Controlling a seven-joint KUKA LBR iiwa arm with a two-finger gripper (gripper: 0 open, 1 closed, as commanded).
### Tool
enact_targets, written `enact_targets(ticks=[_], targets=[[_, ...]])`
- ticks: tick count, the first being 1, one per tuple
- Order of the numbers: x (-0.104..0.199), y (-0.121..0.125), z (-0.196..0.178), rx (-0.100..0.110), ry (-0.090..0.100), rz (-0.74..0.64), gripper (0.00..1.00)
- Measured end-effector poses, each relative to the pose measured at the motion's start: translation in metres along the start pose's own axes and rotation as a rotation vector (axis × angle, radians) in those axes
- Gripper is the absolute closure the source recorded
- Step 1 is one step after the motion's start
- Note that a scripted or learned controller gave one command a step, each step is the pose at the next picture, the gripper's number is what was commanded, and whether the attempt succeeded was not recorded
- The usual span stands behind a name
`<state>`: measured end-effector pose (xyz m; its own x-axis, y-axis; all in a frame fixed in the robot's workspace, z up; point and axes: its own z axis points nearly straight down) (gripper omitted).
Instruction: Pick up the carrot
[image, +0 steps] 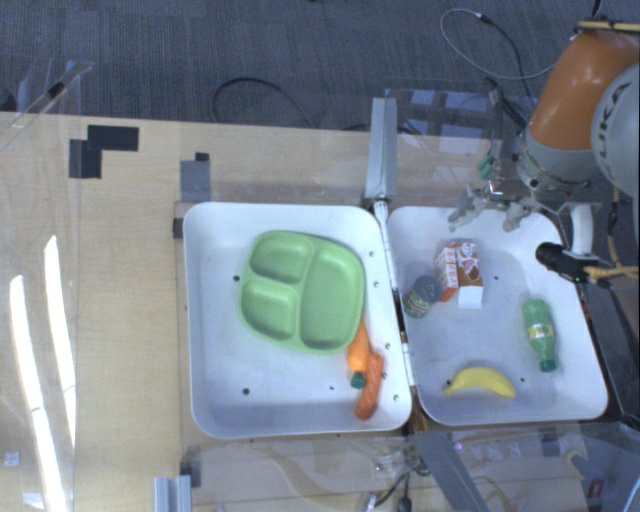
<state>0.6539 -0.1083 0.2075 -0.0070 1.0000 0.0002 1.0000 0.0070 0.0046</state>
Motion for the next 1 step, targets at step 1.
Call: enact_targets(ticks=[1], targets=[[0.0145,-0.0326,0.0901,-0.004,-0.001,-0.025,0.00]])
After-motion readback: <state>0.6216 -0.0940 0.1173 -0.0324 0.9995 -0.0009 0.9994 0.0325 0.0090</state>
